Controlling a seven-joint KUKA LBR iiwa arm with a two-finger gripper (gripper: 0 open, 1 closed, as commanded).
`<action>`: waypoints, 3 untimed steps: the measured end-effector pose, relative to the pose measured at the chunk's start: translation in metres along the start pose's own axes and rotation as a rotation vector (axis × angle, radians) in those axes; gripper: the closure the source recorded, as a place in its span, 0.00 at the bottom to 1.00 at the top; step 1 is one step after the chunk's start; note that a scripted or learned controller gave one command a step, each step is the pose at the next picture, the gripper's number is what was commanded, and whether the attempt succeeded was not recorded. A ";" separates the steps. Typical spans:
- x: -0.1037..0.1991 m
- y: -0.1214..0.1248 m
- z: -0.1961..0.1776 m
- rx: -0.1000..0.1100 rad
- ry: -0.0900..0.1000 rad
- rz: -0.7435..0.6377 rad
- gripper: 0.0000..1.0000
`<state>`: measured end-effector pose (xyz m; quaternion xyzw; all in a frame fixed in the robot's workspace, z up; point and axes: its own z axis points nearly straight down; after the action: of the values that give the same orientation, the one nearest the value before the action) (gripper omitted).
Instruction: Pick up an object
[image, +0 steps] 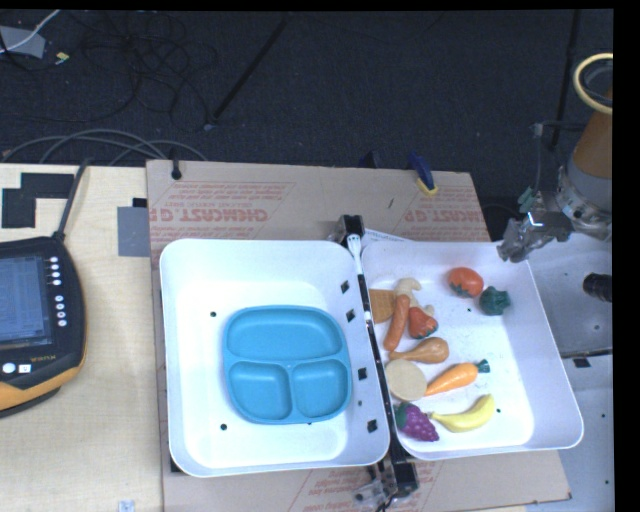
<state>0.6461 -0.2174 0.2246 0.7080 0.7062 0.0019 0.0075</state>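
Two white bins: toy foods fill the right bin (545, 400); the gripper (515, 243) (grip state unclear) hovers at its one o'clock corner.

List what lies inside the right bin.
The right bin holds toy foods: tomato, broccoli, carrot, banana, grapes, pear-shaped squash. Items crowded by the divider overlap, hiding parts.

You see the arm (592, 150) cut off at the right edge, and its gripper (520, 240) is too small to read.
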 end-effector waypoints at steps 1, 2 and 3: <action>0.035 -0.044 0.110 0.026 0.013 0.000 1.00; 0.030 -0.005 0.139 0.024 0.010 -0.003 1.00; 0.029 -0.004 0.126 0.016 0.009 -0.001 1.00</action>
<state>0.6434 -0.1894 0.0981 0.7076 0.7066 -0.0009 -0.0013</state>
